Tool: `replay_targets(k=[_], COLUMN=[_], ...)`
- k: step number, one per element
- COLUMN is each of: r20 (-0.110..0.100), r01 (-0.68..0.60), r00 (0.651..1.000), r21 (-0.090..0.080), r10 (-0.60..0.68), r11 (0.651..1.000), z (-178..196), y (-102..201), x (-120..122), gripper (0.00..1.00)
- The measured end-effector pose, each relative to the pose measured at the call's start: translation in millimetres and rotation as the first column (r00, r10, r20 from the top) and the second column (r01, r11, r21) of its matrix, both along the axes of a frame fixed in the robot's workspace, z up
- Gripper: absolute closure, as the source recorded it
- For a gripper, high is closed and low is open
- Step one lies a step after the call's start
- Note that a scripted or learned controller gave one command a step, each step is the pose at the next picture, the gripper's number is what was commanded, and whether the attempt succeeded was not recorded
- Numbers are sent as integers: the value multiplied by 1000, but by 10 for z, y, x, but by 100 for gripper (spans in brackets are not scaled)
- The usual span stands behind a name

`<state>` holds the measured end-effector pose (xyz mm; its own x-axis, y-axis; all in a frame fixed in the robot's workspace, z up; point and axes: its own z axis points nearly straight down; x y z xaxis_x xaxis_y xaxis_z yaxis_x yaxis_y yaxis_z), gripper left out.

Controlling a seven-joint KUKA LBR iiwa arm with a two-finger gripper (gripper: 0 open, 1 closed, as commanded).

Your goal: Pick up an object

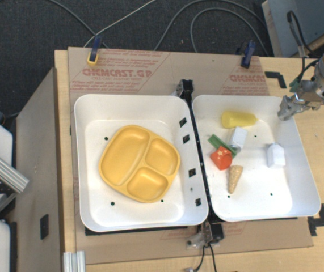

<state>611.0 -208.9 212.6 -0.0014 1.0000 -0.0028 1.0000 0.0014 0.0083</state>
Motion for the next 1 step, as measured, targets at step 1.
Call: replay_targets(k=[1], r20=[-2], r01=[-1], r00=[1000], r21=[1], r10=[1], r11=[1000], z=[426], y=[0], x=[14], gripper=[100])
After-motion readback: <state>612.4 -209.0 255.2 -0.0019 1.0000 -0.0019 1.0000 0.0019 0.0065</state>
